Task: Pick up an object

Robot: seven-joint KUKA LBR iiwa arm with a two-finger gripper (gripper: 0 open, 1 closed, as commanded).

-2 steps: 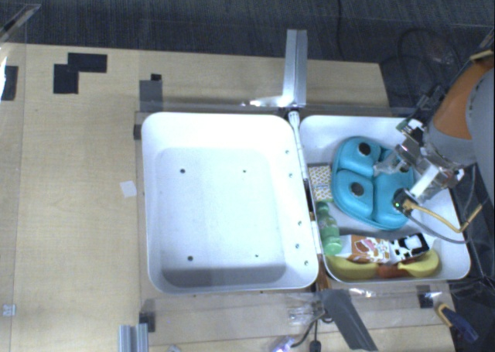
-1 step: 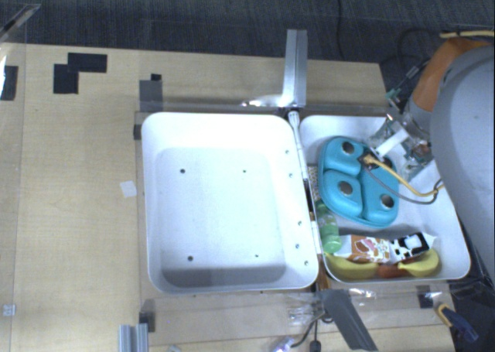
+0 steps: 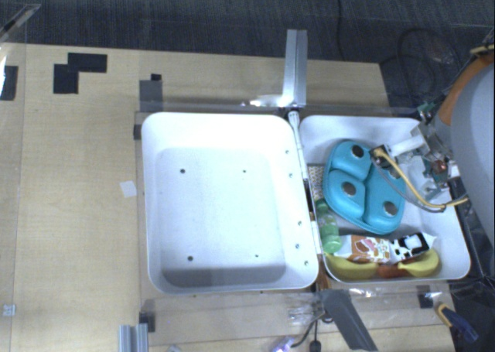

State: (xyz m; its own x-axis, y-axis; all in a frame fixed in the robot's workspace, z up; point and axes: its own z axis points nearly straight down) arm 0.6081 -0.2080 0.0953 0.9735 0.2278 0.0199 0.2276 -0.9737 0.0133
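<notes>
While the gripper (image 3: 430, 158) is hanging over the right bin (image 3: 462, 261), finger state not discernible, blue moulded object (image 3: 362, 186) lying beside it.

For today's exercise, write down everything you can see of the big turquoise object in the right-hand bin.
The turquoise object looks like smooth moulded plastic, made of three rounded lobes with dark holes in them. It lies flat in the right bin, filling its middle. Its lower edge rests against a colourful packet, and a yellow cable curves beside its right side.
</notes>
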